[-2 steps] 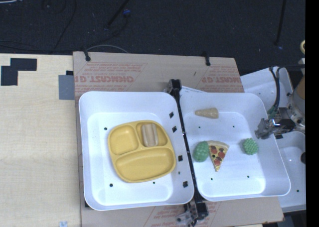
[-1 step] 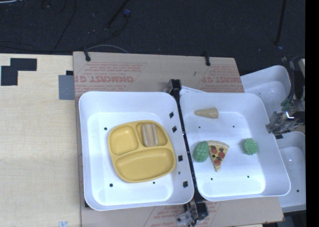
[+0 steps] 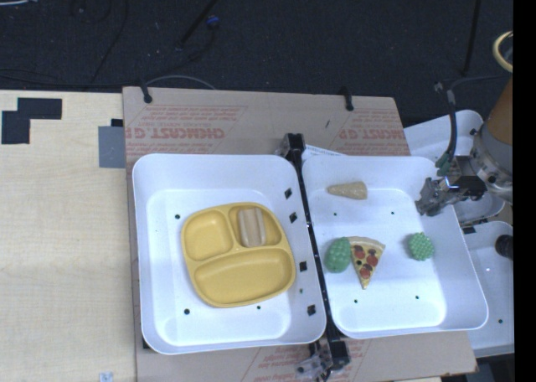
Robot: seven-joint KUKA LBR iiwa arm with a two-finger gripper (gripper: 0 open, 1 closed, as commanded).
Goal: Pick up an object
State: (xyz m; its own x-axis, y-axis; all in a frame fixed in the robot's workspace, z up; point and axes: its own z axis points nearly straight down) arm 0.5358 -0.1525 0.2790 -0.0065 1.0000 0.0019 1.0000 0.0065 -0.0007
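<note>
Camera view, looking down on the bench. Two shallow white plastic bins sit side by side on a brown cardboard sheet [image 3: 251, 125].

Left bin [image 3: 159, 204]: holds a yellow plastic divided tray [image 3: 239, 276] with three compartments. A tan, rounded block [image 3: 249, 227] lies in the tray's upper-right compartment.

Right bin [image 3: 419, 305]: four loose items.
- Beige cone-shaped piece [image 3: 347, 191], lying on its side near the bin's far wall.
- Dark green knobbly ball [image 3: 337, 255], near the divider between the bins.
- Toy pizza slice [image 3: 366, 259], yellow crust with red dots, tip pointing toward the near edge; just beside the dark green ball, apparently touching it.
- Light green knobbly ball [image 3: 420, 245], apart from the slice, toward the bin's right wall.

Two-finger gripper [image 3: 433, 196]: at the right bin's right rim, above and beyond the light green ball. Nothing visible between its fingers. Whether it is released or clenched: cannot tell, detail too small and dark.
</note>
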